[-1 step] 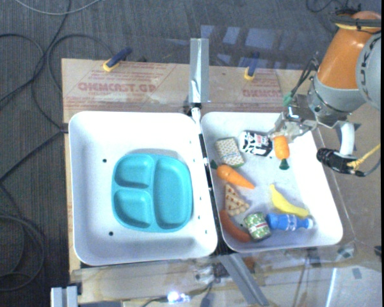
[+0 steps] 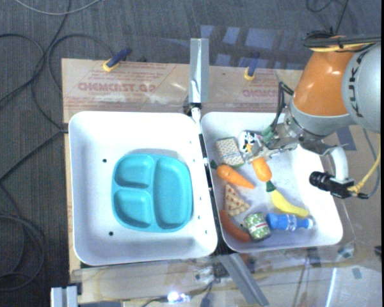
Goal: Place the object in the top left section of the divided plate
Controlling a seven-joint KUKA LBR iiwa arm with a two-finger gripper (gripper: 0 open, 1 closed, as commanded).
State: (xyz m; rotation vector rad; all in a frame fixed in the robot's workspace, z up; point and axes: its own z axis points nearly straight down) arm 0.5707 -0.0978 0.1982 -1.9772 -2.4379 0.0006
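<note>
The desk [image 2: 83, 94] carries two shallow white bins side by side. In the left bin [image 2: 89, 139] lies a turquoise divided plate [image 2: 153, 192], flat near the bin's middle, with two smaller sections on its left and one long section on its right; nothing rests in any of them, the top left section [image 2: 136, 174] included. The right bin [image 2: 320, 229] holds all the toy food. A whole orange carrot [image 2: 235, 176] lies slantwise near the bin's left wall, with a pale checkered block [image 2: 228, 150] just above it and a waffle-patterned wedge [image 2: 235, 201] just below. Near the bottom edge sit a reddish sausage [image 2: 233, 228], a green can [image 2: 257, 226] and a blue bottle [image 2: 289, 222] lying on its side, the can between the other two. A yellow banana [image 2: 285, 203] lies above the bottle, and a small orange carrot-like piece [image 2: 262, 169] stands close over the banana's upper end. A small black-and-white toy [image 2: 248, 143] sits toward the bin's top. The arm reaches in from the right, and its hand [image 2: 269, 141] hangs over the upper part of the right bin, just beside the black-and-white toy and above the small orange piece; whether its fingers are apart or together I cannot tell.
</note>
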